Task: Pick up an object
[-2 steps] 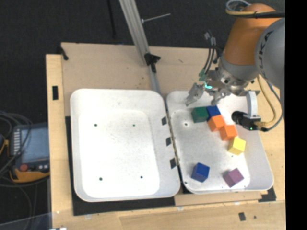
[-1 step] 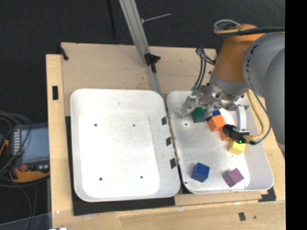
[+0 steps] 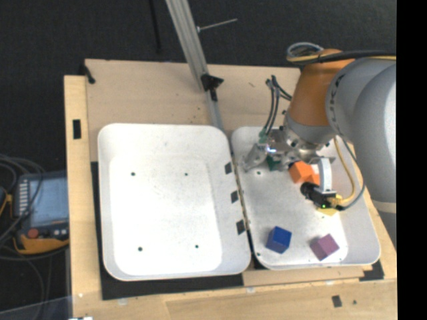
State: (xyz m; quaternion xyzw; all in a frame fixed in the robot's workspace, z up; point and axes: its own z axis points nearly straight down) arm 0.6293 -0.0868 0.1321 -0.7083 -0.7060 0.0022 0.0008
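claw (image 3: 261, 153) low over right bin (image 3: 353, 245) | blue cube (image 3: 279, 239), purple cube (image 3: 325, 246) near front | orange block (image 3: 302, 173) by wrist

Right bin (image 3: 353, 245): blue cube (image 3: 279, 239) near front edge, purple cube (image 3: 325, 246) just right of it, apart. Orange block (image 3: 303, 173) farther back, under the wrist, possibly partly hidden.

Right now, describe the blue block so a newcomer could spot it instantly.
Look at the right bin, the one the arm reaches into. Along its near edge sit two small blocks; the blue block is the one closer to the divide between the bins. Its neighbour, the purple block, differs only in colour.
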